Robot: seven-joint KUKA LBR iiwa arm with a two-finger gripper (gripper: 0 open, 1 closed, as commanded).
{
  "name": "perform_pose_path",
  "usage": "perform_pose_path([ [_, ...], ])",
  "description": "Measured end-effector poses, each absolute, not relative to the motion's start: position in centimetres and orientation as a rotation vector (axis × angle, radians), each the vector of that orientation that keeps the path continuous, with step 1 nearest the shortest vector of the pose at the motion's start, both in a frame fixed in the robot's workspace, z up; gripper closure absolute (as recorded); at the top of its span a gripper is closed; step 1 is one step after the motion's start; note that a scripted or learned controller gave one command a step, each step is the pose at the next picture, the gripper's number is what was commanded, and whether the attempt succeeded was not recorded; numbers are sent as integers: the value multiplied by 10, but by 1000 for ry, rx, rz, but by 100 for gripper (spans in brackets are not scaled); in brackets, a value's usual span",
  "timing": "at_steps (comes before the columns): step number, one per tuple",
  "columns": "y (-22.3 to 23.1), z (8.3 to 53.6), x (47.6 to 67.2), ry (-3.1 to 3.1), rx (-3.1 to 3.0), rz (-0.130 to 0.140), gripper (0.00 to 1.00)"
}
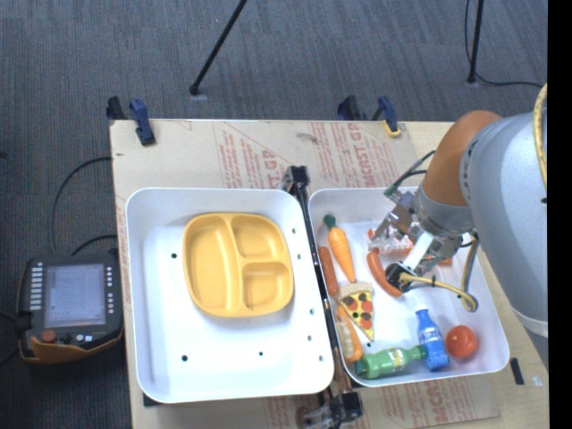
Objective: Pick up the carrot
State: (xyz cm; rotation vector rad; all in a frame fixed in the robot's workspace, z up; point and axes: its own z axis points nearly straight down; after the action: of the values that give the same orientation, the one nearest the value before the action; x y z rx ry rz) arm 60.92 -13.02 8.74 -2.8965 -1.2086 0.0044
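From my overhead camera, I see the left bin [152,347] holding a yellow divided plate [239,264]. The right bin [496,338] holds the carrot [340,242] near its left wall, a pizza slice [358,308], green bottle [390,361], blue bottle [430,337] and tomato [461,341]. The gripper [404,256] hangs right of the carrot; its state I cannot tell.

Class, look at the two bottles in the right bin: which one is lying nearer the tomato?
The blue bottle. It lies right beside the red tomato, while the green bottle lies farther left along the bin's front wall.
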Motion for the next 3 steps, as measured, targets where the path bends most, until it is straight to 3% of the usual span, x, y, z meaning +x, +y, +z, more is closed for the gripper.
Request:
perform_pose_path([
  [1,-58,188,627,-959,-2989,0,0],
  [2,-82,117,593,-883,-3011,8,0],
  [3,-81,87,563,-855,-3019,7,0],
])
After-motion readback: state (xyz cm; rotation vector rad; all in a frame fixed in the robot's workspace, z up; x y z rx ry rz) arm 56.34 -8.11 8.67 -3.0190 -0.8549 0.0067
